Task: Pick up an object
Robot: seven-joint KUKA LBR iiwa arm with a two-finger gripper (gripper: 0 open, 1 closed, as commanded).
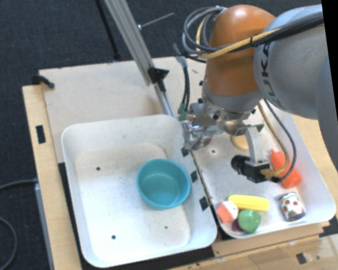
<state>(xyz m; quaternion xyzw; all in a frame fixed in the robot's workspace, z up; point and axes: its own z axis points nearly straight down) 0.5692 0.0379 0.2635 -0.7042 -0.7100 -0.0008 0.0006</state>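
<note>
A blue bowl (162, 184) stands upright in the left bin (96, 148), near its right wall. In the right bin (318, 200) a yellow banana-shaped toy (248, 202), a red block (226, 212) and a green round toy (249, 220) lie close together at the front left. A white can with red marks (291, 206) lies to their right. Two orange pieces (278, 159) (291, 178) sit near the right wall. My gripper (194, 137) hangs over the far left part of the right bin, beside the wall between the bins, with nothing seen in it.
A tan round thing (240, 141) peeks out under the wrist. A slanted metal pole (134, 39) rises behind the bins. The orange and grey arm covers the far half of the right bin.
</note>
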